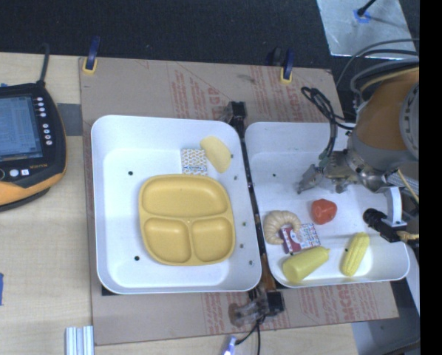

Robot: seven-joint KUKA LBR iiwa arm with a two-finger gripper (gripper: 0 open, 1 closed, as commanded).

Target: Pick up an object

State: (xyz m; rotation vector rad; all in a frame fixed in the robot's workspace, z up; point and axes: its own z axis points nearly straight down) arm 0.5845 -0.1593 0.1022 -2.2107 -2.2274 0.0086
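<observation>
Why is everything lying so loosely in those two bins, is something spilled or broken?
Nothing looks spilled or broken. The yellow tray lies flat in the left bin, with a small packet beside it. The tomato, corn and other toy foods lie scattered in the right bin, apparently on purpose.

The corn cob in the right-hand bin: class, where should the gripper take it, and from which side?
Probably from above, across the middle of the corn cob. It lies flat near the bin's front wall, its narrow sides free, so the gripper could straddle it.
</observation>
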